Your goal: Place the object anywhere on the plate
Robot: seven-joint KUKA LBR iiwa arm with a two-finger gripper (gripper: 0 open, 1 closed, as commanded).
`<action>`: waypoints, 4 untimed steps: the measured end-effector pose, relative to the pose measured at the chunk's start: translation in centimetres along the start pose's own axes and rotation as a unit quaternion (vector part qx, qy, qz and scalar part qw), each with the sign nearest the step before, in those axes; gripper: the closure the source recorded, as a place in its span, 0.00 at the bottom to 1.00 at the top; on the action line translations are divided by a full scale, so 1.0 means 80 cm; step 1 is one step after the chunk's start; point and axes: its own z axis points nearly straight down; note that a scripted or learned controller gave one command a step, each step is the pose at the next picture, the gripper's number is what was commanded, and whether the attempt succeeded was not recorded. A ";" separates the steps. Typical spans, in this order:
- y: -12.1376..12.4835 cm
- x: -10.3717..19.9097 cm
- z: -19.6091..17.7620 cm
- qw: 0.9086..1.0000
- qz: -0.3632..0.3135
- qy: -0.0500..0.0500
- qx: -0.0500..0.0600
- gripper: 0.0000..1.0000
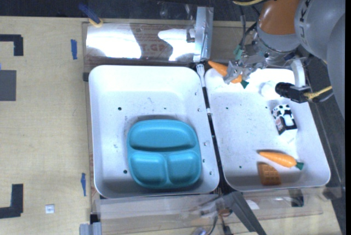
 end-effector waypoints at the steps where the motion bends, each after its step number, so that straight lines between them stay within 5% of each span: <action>1: -0.018 0.170 -0.001 0.998 0.061 0.002 -0.003 1.00; 2: -0.096 0.222 0.008 0.996 0.089 0.001 -0.002 1.00; 3: -0.156 0.253 0.026 0.951 0.309 0.000 0.000 1.00; 4: -0.155 0.252 0.025 0.951 0.309 0.001 0.000 0.00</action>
